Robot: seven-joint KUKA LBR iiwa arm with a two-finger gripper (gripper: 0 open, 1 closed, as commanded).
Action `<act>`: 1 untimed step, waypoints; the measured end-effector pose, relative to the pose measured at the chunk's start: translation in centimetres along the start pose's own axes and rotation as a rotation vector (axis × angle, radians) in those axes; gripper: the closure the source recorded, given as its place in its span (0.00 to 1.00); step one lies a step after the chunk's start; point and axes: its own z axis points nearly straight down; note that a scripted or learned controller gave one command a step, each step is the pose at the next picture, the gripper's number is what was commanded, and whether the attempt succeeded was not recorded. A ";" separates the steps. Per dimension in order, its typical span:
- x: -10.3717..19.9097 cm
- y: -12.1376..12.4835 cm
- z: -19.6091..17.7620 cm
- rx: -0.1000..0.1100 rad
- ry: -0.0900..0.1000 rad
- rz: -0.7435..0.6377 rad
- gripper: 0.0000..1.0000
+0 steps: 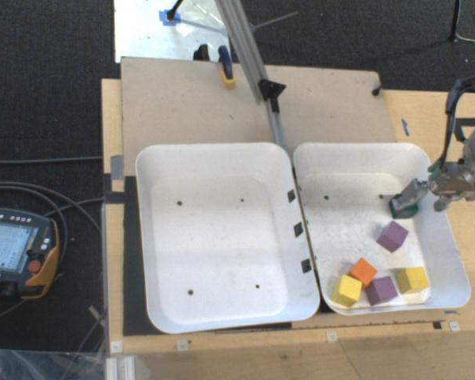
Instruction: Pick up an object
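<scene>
A: How far along is the pick?

B: Not done, as far as I can judge. All 5 blocks lie loose on the floor of the right bin (pixel 439 212). The purple block (pixel 393 235) sits alone mid-bin. The other 4 cluster near the front wall: an orange block (pixel 363 271), a yellow block (pixel 348 290) touching it, a second purple block (pixel 381 290), and a second yellow block (pixel 412 279) at the right end of the group.

A: And the left bin (pixel 154 212)?

B: Nothing in it that bears on the task.

A: Where is the tool?

B: The tool (pixel 404 204) reaches in from the right over the right bin's far half, its dark green tip low and pointing left. It hangs just beyond the lone purple block, apart from it, and well apart from the front cluster.

A: Open or closed? Holding anything?

B: I cannot tell how it is set; the tip reads as 1 dark blur. No block shows in it.

A: So what is left?

B: Everything, I would say: settle over 1 block, close on it, lift. The lone purple block looks the easiest, being nearest and free of neighbours.
</scene>
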 end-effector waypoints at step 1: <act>1.2 -3.3 14.7 0.009 0.002 0.002 0.00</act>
